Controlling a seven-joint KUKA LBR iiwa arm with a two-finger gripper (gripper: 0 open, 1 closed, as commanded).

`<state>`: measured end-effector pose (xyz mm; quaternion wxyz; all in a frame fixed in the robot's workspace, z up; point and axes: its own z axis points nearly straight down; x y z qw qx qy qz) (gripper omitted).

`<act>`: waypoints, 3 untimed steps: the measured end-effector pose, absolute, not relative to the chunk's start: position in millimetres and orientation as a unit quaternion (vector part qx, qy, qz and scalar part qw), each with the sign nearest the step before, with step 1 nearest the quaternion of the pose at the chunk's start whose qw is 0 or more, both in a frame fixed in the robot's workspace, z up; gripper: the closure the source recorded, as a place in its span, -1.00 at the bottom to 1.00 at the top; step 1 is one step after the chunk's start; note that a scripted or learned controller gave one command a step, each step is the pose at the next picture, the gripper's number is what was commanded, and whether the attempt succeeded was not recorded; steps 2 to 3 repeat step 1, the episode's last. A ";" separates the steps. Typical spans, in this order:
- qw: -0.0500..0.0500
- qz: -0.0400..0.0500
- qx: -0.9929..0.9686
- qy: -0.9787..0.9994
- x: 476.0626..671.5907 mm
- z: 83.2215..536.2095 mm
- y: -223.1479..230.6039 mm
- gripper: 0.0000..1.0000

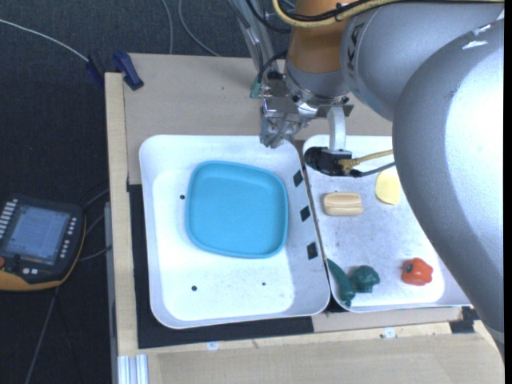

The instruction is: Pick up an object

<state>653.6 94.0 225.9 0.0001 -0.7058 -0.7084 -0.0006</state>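
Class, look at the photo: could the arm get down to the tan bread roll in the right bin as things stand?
Probably yes. The bread roll lies alone on the right bin floor, nothing on it, and the end effector hovers near the bins' far edge, close by.

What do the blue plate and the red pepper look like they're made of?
Blue plate: probably plastic; uniform colour, matte, soft rounded rim. Red pepper: likely a moulded plastic toy; smooth, slightly glossy skin with a small highlight. Neither is certain from this view.
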 end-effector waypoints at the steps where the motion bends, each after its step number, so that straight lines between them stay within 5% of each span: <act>1: 0.000 0.000 -0.707 -0.707 653.6 226.0 91.9 -1.00; 3: 0.000 0.000 -0.707 -0.707 653.6 226.0 91.9 -1.00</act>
